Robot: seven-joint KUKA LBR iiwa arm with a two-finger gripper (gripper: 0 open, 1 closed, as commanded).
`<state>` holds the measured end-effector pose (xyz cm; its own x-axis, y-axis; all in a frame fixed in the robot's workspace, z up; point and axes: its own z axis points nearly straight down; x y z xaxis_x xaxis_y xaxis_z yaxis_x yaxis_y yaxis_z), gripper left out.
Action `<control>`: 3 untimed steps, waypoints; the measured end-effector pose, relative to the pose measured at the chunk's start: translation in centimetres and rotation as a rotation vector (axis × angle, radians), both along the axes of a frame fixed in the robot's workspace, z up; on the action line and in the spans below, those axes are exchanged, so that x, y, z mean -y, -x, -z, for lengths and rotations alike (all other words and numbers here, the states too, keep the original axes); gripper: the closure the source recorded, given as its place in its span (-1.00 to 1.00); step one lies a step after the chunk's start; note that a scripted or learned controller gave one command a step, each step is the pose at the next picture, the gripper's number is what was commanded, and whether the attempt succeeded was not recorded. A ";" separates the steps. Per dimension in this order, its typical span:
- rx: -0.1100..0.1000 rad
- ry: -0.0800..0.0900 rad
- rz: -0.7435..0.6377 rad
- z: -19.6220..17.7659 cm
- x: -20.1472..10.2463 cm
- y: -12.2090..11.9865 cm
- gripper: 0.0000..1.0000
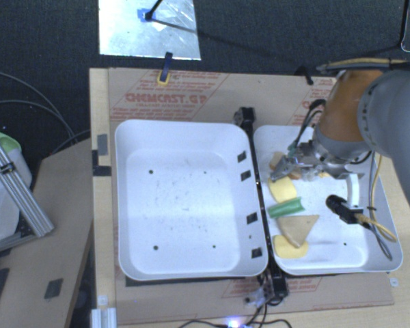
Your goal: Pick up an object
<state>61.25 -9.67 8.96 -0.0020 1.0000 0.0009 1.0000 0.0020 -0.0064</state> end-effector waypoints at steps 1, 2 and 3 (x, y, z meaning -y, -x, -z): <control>0.008 0.000 0.002 0.5 -0.5 2.4 -1.00; 0.014 -0.003 -0.008 -10.1 -8.7 9.3 -1.00; 0.011 0.000 -0.001 -10.6 -8.3 9.1 1.00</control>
